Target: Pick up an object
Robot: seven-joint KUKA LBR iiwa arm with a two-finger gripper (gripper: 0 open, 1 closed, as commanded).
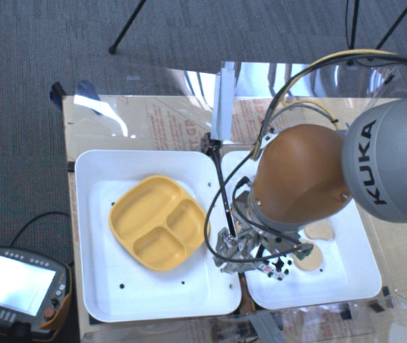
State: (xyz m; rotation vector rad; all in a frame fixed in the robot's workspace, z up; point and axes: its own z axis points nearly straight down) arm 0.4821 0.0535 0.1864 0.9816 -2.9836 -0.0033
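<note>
A yellow sectioned plate [159, 221] lies flat in the left bin [96, 177]. My arm's orange wrist band covers much of the right bin [364, 277]. The gripper [250, 252] hangs low at the near left corner of that bin, close to the wall between the two bins. A beige flat object [319, 230] peeks out to the right of the wrist, with a round tan piece [310, 259] just below it. A small black-and-white spotted thing [280, 266] lies by the gripper's right side. Whatever sits under the wrist is hidden.
Cables loop from the wrist up over the bench's back. A reflective metal upright [223, 109] stands behind the bins' dividing wall. A teach pendant [19, 290] rests on the floor at the lower left. The bench edge [71, 120] runs along the left.
</note>
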